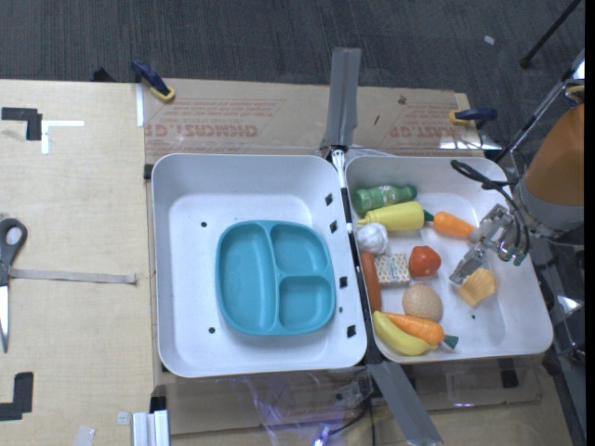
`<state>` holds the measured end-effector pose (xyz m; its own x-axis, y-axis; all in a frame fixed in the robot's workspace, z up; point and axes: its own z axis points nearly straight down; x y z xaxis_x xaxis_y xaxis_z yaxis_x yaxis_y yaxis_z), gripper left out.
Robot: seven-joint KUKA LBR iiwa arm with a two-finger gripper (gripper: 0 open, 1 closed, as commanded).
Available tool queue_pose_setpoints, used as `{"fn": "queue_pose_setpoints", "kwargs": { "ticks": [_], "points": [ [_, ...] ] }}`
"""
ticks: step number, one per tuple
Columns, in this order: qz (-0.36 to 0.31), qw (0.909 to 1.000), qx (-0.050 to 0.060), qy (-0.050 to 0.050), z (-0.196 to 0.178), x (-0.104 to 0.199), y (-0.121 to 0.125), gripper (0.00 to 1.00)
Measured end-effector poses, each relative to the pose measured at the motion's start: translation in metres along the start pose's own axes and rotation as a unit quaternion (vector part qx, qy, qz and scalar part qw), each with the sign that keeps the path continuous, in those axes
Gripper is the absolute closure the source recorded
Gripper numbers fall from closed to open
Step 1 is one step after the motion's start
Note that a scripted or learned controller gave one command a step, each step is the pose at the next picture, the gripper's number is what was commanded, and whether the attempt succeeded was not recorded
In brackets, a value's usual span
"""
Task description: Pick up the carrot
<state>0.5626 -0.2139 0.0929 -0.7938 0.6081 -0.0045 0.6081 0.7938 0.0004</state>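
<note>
Dark grey carpeted floor (pixel 279 17) fills the top of the view. Below it lies a pale wooden bench (pixel 70 212), with a sheet of brown cardboard (pixel 242 119) bearing red printing held down by two blue-and-yellow clamps (pixel 153 80) (pixel 472 116). Black tape marks (pixel 23 119) and a pair of scissors (pixel 7 249) lie on the bench at left.

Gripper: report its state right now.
Gripper: cannot be told from this view. It hangs low in the right bin, just above the yellow block; no carrot is seen in it.
</note>
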Motion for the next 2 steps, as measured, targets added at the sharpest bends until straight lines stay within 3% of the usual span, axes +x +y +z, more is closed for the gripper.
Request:
{"fn": "queue_pose_setpoints", "kwargs": {
  "ticks": [1, 2],
  "points": [
    [0.210, 0.9776, 0.000, 0.000, -0.001, -0.038, 0.030, 0.00],
    [0.395, 0.9185, 0.000, 0.007, 0.000, -0.075, 0.059, 0.00]
  ]
}}
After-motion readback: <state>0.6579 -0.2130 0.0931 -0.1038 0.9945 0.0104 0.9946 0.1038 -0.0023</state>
